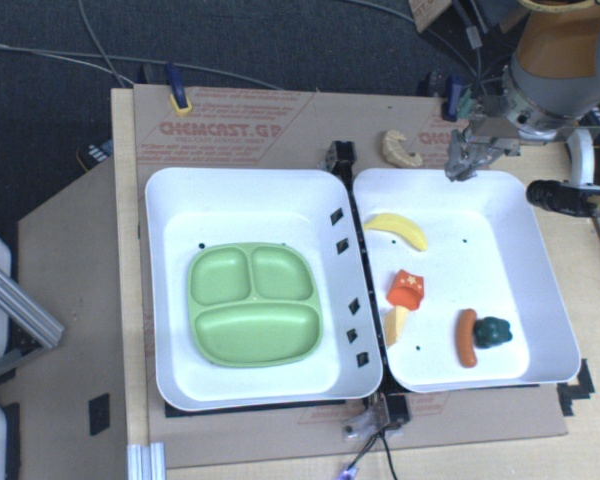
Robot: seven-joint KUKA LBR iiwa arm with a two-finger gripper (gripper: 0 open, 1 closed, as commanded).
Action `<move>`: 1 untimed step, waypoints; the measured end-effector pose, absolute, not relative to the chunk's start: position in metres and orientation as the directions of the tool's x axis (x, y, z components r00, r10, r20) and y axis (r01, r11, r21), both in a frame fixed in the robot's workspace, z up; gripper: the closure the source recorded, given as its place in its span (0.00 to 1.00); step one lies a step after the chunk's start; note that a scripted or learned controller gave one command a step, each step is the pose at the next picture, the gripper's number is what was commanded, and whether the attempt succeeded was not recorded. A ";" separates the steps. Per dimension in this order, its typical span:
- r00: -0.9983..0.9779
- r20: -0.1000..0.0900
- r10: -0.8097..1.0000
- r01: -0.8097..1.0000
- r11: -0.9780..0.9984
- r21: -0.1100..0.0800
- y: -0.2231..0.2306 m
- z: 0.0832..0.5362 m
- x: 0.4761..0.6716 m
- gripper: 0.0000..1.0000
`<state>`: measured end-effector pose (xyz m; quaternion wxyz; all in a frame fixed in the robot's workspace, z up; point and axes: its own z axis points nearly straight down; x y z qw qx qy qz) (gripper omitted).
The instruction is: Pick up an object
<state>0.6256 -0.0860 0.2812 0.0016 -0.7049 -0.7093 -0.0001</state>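
**Arm hanging over the far rim of the right bin, toys lying loose below**

The gripper (463,168) is hovering at the far edge of the right bin (540,268), just about over its rim, with the grey arm (555,58) reaching in from the upper right. Nothing is sitting between the fingers; whether they are apart or together I cannot tell, since they are showing small and dark from this angle.

The things to pick are lying in the right bin. A banana (398,230) is resting toward the far left part, close to the divider between the bins. Nearer, a red block (407,288) is sitting just above a yellow-orange cone-like piece (393,324), the two touching or nearly so, both hugging the left wall. A sausage (466,337) is lying at the near right, touching a dark green piece (493,332) on its right. The middle and far right of the bin floor are lying open, giving free room around the gripper.

In the left bin (165,268), a green divided plate (254,303) is taking up the middle, with bare floor running all around it. A beige object (401,148) is lying on the bench beyond the right bin's far edge, left of the gripper.
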 end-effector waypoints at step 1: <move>-0.006 0.002 1.000 1.000 0.006 -0.003 -0.038 0.262 0.628 1.00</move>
